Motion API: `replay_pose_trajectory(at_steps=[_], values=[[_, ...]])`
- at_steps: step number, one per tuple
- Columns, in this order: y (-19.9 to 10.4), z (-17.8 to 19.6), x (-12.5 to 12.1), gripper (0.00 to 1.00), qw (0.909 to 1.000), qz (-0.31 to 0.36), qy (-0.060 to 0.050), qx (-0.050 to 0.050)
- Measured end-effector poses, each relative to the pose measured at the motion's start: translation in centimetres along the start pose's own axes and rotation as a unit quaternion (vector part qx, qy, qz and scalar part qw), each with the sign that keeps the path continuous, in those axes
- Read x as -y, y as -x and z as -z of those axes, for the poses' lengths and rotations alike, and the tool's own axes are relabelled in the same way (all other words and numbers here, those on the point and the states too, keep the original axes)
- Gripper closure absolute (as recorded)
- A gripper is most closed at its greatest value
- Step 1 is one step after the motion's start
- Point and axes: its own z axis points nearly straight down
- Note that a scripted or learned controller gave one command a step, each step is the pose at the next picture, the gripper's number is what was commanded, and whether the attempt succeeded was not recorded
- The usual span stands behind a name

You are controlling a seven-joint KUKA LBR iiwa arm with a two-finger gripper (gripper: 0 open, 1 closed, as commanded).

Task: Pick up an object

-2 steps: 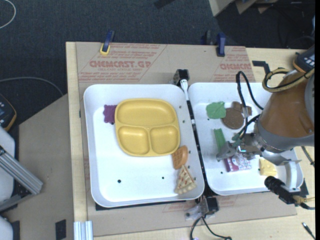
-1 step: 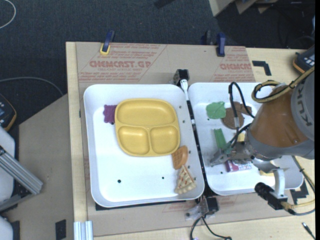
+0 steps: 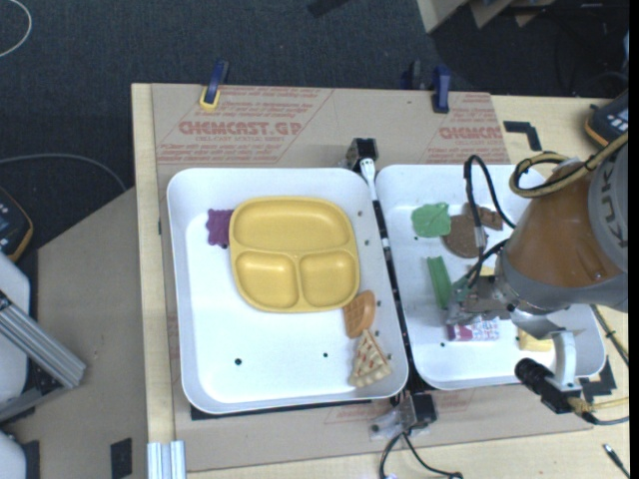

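Camera view: we're hovering low over the right bin [image 3: 559, 372], jaws [image 3: 477, 312] hidden, so we cannot tell their state. At their nine o'clock, a green stick [image 3: 438, 280] is lying; looking light, stiff, best pinched across its middle.

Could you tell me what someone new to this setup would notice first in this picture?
Most likely the big yellow divided plate in the middle of the left bin, with a purple piece at its left edge and a waffle-like wedge below it. Next, the grey and orange arm hanging over the right bin, above green pieces.
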Motion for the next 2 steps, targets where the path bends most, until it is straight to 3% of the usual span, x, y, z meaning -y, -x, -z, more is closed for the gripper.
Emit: replay_pose_trajectory(at_steps=[2], values=[[0.8, 10.8, 0.0, 1.00, 1.0000, 0.003, -0.001, -0.002]])
